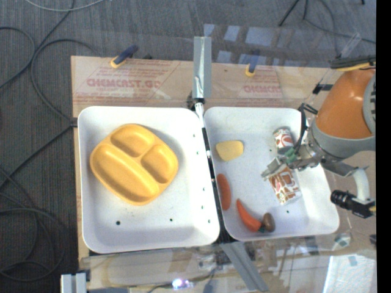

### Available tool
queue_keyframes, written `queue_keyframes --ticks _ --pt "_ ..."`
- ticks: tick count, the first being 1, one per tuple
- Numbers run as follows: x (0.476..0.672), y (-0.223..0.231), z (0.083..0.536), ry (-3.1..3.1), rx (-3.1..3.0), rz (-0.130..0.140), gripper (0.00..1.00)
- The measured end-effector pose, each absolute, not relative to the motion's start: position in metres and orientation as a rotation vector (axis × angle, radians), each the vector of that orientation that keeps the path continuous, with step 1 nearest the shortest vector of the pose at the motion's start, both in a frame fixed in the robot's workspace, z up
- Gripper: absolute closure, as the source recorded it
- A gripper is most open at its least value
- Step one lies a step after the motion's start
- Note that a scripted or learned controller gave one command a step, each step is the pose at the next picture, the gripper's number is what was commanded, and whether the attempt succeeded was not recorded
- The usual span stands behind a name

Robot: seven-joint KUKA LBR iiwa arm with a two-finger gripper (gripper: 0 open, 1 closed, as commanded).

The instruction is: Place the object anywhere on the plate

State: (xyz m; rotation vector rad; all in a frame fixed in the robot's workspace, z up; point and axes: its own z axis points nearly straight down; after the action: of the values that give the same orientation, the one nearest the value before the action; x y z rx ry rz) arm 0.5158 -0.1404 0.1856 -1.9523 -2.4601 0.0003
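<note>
A yellow plate with three compartments lies in the left bin. The right bin holds a pale yellow flat piece, a red sausage, an orange carrot with a dark end, a small red-and-white can and a red-and-white packet. My gripper is low over the right bin, between the can and the packet, right at the packet's upper edge. Whether it touches either one is hidden by the wrist.
The arm's orange and grey body hangs over the right bin's far right side. A metal divider post stands behind the seam between the bins. Cables lie on the floor at the left.
</note>
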Motion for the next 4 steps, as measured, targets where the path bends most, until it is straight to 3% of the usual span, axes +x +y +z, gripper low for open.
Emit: queue_keyframes --ticks 1,2,3,4 --pt "0.563 -0.083 0.207 -2.437 -1.981 0.003 1.00" --pt "0.612 0.011 0.201 -2.369 -2.062 0.006 1.00" --pt "0.597 0.084 0.258 -2.329 -2.108 0.006 1.00" --pt "0.597 0.083 0.258 -2.329 -2.110 0.007 0.00"
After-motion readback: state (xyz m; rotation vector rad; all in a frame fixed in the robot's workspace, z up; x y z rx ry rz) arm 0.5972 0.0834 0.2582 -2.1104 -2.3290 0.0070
